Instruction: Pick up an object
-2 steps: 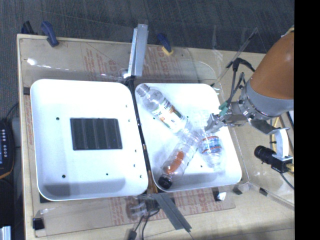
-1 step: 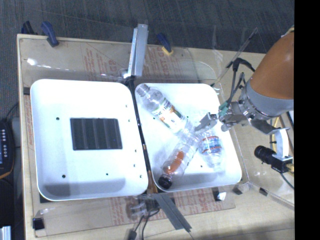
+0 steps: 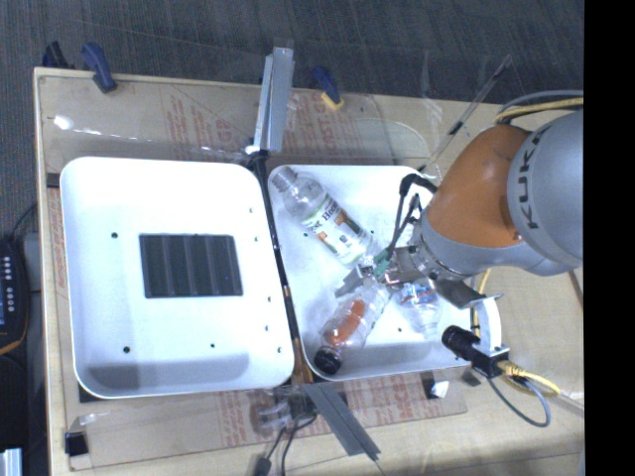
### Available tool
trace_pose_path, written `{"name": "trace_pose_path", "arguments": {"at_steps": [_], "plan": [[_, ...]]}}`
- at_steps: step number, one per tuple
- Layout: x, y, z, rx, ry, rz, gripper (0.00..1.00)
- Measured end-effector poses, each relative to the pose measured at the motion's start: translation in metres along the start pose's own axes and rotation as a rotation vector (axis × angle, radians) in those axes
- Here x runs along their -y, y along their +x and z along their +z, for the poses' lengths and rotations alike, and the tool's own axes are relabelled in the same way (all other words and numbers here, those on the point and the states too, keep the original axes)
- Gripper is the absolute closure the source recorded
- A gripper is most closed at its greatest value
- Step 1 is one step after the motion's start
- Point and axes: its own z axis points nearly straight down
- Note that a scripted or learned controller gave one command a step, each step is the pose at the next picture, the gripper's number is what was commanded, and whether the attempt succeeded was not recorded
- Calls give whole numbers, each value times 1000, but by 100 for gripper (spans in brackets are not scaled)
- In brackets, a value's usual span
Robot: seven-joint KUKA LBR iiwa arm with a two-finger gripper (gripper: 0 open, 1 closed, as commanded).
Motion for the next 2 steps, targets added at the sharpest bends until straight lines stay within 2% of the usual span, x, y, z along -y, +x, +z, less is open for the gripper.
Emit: {"name": "trace_pose_path", "arguments": {"at_steps": [1,2], "plan": [[-4,-27,67,5,-15,-34,0],[-16,-24,89,2,-9,-165,0]]}}
